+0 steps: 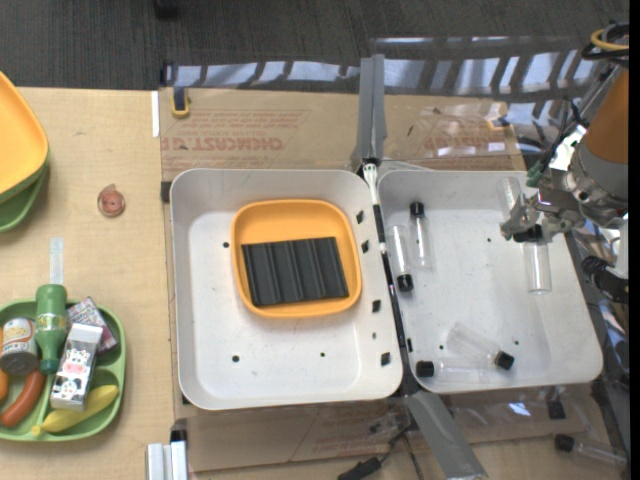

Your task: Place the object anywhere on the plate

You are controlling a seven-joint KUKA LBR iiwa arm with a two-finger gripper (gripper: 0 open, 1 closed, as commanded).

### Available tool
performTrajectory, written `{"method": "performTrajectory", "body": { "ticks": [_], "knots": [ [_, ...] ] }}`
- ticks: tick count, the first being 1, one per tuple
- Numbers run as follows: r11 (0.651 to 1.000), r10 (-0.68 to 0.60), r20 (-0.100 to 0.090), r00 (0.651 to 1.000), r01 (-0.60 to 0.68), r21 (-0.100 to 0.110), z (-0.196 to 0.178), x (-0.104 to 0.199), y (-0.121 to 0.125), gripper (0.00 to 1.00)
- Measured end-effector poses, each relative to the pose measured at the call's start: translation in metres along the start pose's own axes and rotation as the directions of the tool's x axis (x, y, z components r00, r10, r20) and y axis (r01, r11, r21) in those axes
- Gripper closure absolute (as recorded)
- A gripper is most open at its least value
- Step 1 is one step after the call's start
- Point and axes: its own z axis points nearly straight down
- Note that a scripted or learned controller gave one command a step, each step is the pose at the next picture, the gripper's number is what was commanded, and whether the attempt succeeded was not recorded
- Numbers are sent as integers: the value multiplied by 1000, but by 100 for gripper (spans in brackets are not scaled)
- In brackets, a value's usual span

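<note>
From above we see the gripper (528,230) over the right bin (590,363), its fingers closed on a clear tube (539,268) hanging upright. The orange plate (296,313) sits in the left bin (200,368), holding a black slab (296,271).

Dark grey carpeted floor (300,8) along top of view. Light wooden tabletop (90,148) at left. Flattened brown cardboard sheet (260,138) with reversed red print spread beneath two shallow white bins. Upright grey metal post (371,108) between bins at back. Clear plastic panel (450,68) with reflections behind right bin. Even, diffuse light.
</note>
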Motion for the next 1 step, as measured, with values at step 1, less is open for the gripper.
{"method": "performTrajectory", "body": {
  "ticks": [1],
  "knots": [
    [976,-220,2,976,220,-2,-33,-22,64,100]
  ]
}}
